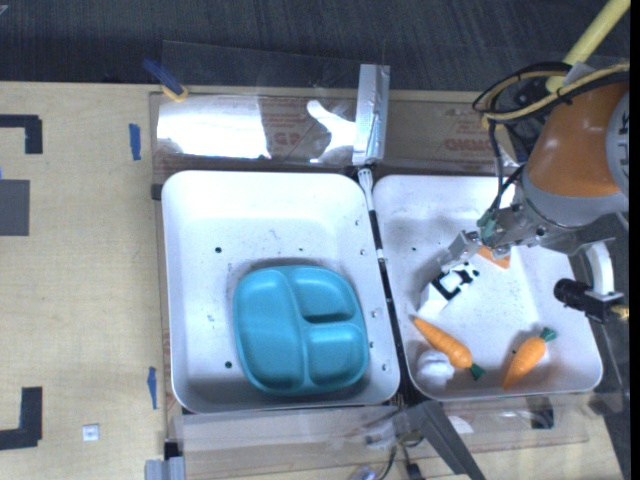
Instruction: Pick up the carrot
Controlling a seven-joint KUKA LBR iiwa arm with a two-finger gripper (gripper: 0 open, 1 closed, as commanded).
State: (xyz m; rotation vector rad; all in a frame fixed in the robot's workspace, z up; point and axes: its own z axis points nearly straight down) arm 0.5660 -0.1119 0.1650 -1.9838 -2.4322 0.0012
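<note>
Two orange carrots lie in the right bin (560,383). One carrot (445,343) lies aslant near the bin's front left, its green end pointing to the lower right. The other carrot (524,359) rests near the front right, green top up and to the right. My gripper (452,282), grey with a black-and-white marking, hangs over the middle of the right bin, a little behind the left carrot and apart from it. A small orange patch (496,257) shows beside the wrist; I cannot tell what it is.
The left bin (200,208) holds a blue divided plate (300,326). A small white object (433,369) lies by the left carrot at the right bin's front wall. The arm and its cables fill the upper right. A metal divider (371,113) stands behind the bins.
</note>
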